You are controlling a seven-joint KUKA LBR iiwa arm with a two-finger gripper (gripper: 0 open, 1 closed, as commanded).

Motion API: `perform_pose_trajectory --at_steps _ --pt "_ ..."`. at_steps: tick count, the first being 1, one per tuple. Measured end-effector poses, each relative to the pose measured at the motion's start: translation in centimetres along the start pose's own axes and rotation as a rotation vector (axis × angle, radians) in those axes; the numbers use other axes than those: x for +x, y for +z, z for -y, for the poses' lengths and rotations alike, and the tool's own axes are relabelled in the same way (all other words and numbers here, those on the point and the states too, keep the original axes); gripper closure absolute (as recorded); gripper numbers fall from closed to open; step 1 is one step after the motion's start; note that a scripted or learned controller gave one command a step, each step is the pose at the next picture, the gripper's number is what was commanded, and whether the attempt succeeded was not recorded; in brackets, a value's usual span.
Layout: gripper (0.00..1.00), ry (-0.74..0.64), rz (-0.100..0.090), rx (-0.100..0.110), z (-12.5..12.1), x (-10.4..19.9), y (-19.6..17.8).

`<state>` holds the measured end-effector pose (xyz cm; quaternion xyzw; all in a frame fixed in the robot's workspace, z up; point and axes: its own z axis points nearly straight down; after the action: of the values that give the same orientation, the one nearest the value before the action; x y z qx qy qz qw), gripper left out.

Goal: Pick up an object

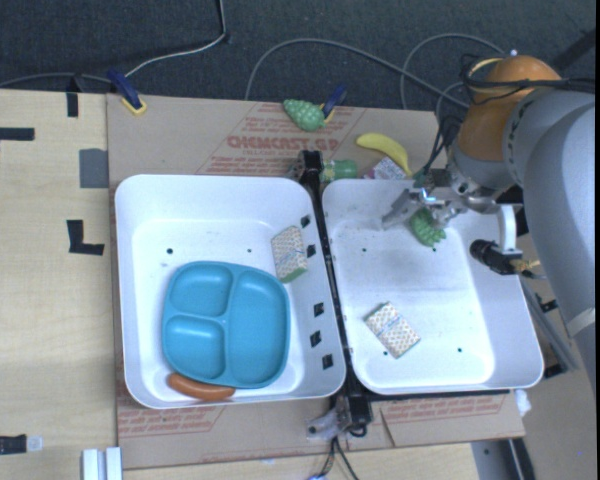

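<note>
Nearest me, a wrapped block (393, 329) lies in the right bin (500, 363); left bin (140, 268) holds a blue tray (225, 323), a sausage (200, 387) and another block (290, 252). Farther in, my gripper (420, 211) sits low over a green toy (427, 229) in the right bin's back corner; I can't tell its grip. I judge the pick unfinished: nothing lifted yet.
</note>
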<state>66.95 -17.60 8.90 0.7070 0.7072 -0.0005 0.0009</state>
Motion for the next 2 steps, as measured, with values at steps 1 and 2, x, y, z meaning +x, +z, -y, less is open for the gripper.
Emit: perform_pose_trajectory --at_steps 1,2 --pt "0.00 -0.001 0.006 -0.011 -0.21 1.94 -0.23" --pt "0.00 -0.002 0.001 -0.009 -0.23 1.49 -0.17"
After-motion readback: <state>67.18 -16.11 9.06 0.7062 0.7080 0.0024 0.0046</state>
